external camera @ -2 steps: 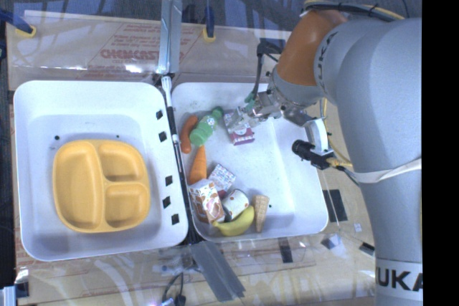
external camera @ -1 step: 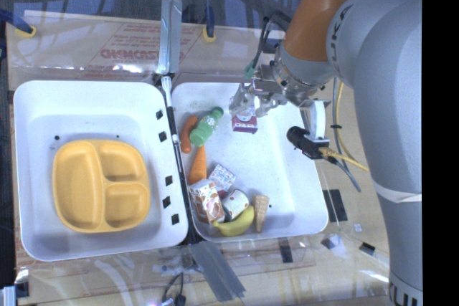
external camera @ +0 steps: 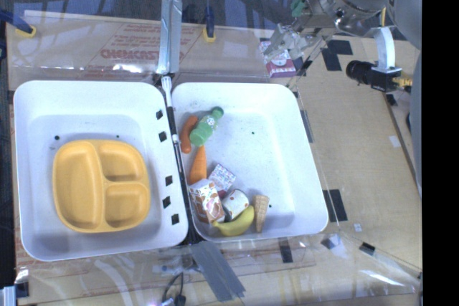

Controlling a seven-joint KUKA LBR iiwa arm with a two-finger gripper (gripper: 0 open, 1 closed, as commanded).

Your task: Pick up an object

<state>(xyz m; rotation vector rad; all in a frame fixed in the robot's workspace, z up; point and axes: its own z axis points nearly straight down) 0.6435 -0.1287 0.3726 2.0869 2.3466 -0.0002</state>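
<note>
A small packet is pinched in the gripper (light, crushable); the bottle lies below-left.

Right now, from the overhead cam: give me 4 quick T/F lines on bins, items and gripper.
1. The yellow tray lies in the left bin. True.
2. The green bottle lies in the left bin. False: it lies in the right bin.
3. The gripper hangs over the banana. False: it sits beyond the right bin's far rim, with a small packet between its fingers.
4. The banana lies at the right bin's near edge. True.
</note>
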